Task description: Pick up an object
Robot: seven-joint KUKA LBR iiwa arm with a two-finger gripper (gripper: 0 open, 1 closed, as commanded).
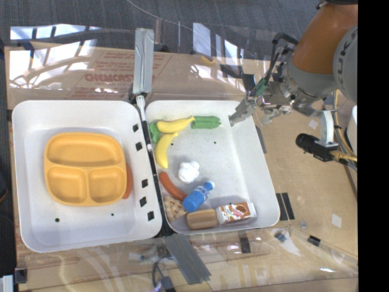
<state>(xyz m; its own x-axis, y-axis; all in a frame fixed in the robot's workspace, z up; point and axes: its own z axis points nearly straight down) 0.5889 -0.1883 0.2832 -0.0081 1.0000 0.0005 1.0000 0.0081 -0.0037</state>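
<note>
End effector (242,115) above right bin (258,163) rim; finger state unclear.

Toy foods (182,163) clustered in right bin (255,163)

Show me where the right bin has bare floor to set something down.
Right bin: bare floor along its right side, between the green item above and the carton below. Crowded down the left wall: bananas, sausage, blue bottle.
</note>
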